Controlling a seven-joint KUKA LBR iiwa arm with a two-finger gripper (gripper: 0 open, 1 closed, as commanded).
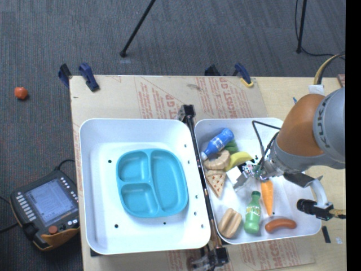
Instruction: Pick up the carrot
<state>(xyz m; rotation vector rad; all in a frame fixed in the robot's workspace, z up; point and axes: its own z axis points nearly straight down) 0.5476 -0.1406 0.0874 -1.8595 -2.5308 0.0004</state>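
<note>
Lying in the right bin: one carrot.

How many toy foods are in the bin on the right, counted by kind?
Bottles: 2, a blue bottle and a green bottle
Carrot: 1
Banana: 1
Sausage: 1
Bread and pastry pieces: 3, at
Total: 8
</note>
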